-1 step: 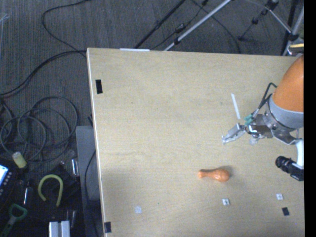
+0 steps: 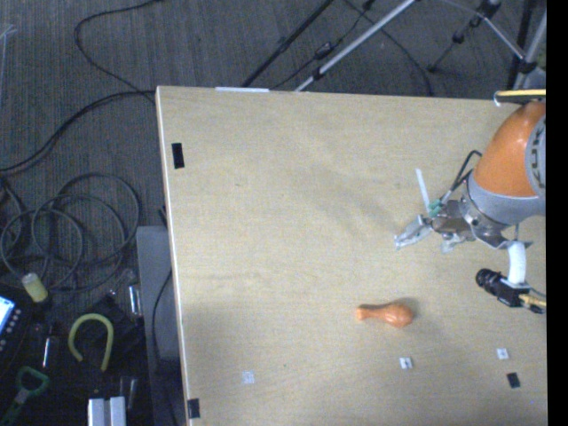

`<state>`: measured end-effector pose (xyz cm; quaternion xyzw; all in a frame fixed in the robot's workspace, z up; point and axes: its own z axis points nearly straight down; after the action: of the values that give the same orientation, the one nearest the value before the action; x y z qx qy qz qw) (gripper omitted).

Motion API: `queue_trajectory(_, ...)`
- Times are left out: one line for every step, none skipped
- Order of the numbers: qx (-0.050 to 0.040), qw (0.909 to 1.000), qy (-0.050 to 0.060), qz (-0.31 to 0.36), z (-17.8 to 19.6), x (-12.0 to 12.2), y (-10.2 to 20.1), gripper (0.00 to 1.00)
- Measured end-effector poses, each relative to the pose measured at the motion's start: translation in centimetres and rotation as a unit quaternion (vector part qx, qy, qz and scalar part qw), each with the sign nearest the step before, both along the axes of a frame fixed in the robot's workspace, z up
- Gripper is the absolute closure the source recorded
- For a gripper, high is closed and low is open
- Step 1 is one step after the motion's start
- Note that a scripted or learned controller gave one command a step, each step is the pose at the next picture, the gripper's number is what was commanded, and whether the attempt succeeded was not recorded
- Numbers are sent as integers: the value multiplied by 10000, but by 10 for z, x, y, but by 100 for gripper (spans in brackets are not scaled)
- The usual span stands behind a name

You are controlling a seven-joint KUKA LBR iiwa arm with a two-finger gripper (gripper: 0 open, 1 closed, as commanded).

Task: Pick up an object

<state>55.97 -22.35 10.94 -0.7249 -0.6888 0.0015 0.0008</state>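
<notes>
- Toward the near right of the pale wooden desk (image 2: 266,202), a small orange pear-shaped object (image 2: 387,314) is lying alone.
- It is looking light and smooth, likely rolling; its bulbous end seems the better hold.
- Up right, well apart, the metal end effector (image 2: 414,232) is hovering, carrying nothing; its spread I cannot tell.

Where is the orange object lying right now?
The orange object lies on the tan board, toward its lower right in the camera view, below and left of the gripper and apart from it.
</notes>
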Motion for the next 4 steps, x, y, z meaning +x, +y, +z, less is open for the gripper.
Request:
queue_trajectory(10, 9983, 6, 584, -27, 23, 67, 0)
queue_trajectory(11, 9963, -6, 855, -27, 56, 118, 0)
queue_trajectory(19, 9963, 3, 861, -18, 56, 119, 100)
queue_trajectory(19, 9963, 4, 860, -19, 56, 119, 0)
